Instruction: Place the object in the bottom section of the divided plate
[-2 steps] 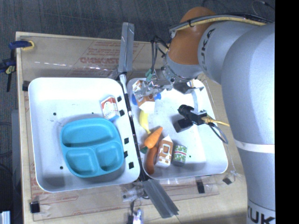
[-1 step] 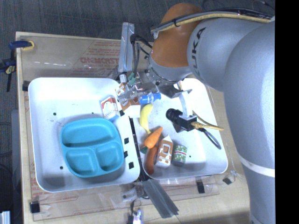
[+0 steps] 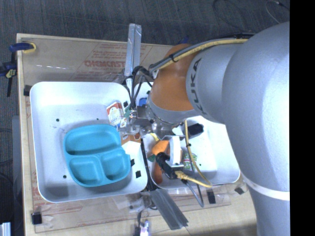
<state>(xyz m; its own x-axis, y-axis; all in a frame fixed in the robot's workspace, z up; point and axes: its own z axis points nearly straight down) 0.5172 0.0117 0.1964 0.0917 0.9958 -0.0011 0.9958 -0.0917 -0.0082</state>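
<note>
A blue divided plate [image 3: 96, 154] lies in the left white bin [image 3: 47, 107], with one large section on its far side and two small sections on its near side; all three look bare. My gripper [image 3: 129, 123] hangs over the left bin's right edge, just past the plate's far right corner. A small white carton with red and green print [image 3: 115, 114] sits right at the gripper's tip, tilted. Whether the carton is held or just lies beside the gripper is not visible.
The arm's orange band and grey body cover most of the right bin [image 3: 221, 166]. An orange thing [image 3: 159, 149] and a brownish one [image 3: 157, 172] lie at that bin's left end. A brown patch [image 3: 131, 142] shows beside the plate's right rim.
</note>
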